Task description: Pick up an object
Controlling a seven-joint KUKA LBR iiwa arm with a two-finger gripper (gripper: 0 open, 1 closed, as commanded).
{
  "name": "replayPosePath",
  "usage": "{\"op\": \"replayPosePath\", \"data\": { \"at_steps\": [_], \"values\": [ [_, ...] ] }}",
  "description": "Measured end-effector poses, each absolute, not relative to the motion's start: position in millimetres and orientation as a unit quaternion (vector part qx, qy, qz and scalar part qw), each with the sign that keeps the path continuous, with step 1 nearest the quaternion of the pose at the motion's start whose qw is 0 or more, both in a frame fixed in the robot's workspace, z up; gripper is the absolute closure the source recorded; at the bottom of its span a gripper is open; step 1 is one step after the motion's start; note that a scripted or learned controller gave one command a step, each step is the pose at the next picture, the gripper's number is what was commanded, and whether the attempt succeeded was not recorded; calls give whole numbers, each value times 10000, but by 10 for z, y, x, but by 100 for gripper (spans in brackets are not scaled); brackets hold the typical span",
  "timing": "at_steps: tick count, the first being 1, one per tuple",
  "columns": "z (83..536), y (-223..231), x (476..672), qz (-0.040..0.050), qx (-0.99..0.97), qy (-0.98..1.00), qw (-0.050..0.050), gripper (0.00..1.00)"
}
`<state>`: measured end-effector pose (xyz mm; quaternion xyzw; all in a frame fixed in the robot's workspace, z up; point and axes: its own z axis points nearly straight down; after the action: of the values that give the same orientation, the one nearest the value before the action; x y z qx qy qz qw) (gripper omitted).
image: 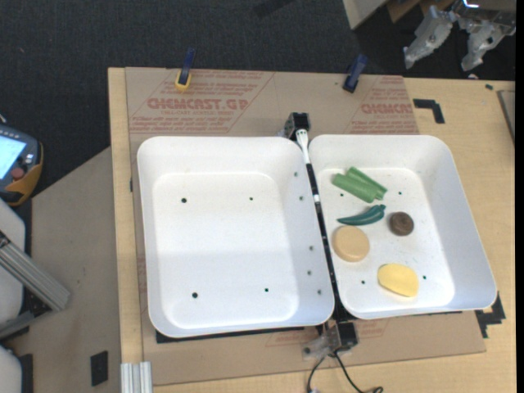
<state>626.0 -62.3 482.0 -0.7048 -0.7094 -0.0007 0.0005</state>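
My claw [458, 43] is up past the far right corner of the desk [246, 88], and I cannot tell how it is set. My things lie in the right bin [467, 219]: a green block [359, 184], a teal pepper [363, 215], a brown ball [401, 223], a tan disc [351, 243], a yellow lemon [398, 279]. The pepper and disc sit close, so I may bump one. The ball may roll away.

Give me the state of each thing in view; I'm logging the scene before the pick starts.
Green block: lying flat in the right bin, slanted.
Dark green pepper: lying flat, just above the tan disc.
Brown round piece: resting alone.
Tan disc: lying flat.
Yellow piece: lying flat, near the front wall.
Left bin: sitting beside the right bin.
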Motion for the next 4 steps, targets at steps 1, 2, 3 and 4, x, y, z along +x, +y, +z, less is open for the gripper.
{"op": "replayPosePath", "data": {
  "at_steps": [1, 2, 3, 4],
  "values": [
    [5386, -44, 5835, -27, -7053, -7089, -23, 0],
    [5354, -72, 5851, -7, -7069, -7073, -9, 0],
    [5357, 871, 5488, -3, -7034, -7108, 15, 0],
    [5352, 1601, 5293, 1, -7036, -7106, 13, 0]
  ]
}}
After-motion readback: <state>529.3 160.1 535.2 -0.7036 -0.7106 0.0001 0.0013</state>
